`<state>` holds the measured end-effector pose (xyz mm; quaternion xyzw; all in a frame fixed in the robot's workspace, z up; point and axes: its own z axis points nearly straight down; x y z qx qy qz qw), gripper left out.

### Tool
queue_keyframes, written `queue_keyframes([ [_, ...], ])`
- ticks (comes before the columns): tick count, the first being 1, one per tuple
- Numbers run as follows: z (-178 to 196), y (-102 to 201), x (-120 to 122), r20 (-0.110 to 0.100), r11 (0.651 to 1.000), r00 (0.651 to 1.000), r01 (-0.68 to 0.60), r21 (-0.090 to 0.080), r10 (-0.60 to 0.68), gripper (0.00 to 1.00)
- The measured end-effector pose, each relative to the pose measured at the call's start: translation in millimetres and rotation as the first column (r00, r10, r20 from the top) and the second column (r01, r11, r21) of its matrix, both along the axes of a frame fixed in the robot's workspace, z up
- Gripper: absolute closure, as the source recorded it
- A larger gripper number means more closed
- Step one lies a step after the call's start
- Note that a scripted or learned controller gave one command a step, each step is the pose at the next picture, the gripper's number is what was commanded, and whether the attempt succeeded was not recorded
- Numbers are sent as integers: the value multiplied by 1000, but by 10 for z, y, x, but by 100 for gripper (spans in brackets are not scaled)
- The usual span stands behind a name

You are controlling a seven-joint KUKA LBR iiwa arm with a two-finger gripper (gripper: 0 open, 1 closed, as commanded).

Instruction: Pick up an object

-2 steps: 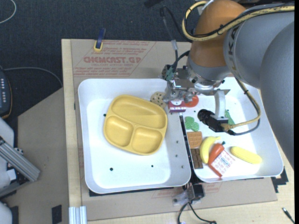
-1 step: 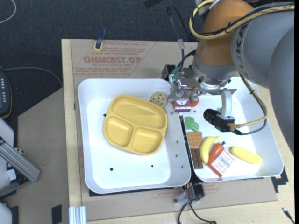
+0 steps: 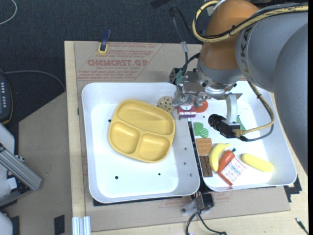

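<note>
Where the pincer point(image 3: 188, 106) hangs, a banana point(image 3: 257, 162) lengthwise left-right.

A robotics lab: bare cables point(image 3: 14, 75) on dark carpet point(image 3: 58, 13), cardboard-topped table point(image 3: 122, 58), metal rail point(image 3: 19, 168) at 8 o'clock.

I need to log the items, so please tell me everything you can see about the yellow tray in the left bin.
The yellow tray looks like smooth, matte plastic with rounded corners. It has three compartments: one long one along its far side and two smaller ones on its near side. It lies flat and upright on the floor of the left bin, turned at a slant to the bin's walls, towards the bin's right half. Nothing lies in it. A small spotted cookie sits close by its far right corner.
</note>
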<state>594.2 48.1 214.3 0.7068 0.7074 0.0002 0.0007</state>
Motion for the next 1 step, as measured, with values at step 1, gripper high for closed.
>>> queue_keyframes([
  [1,70,74,-79,-2,1000,1000,0,1,0,100],
])
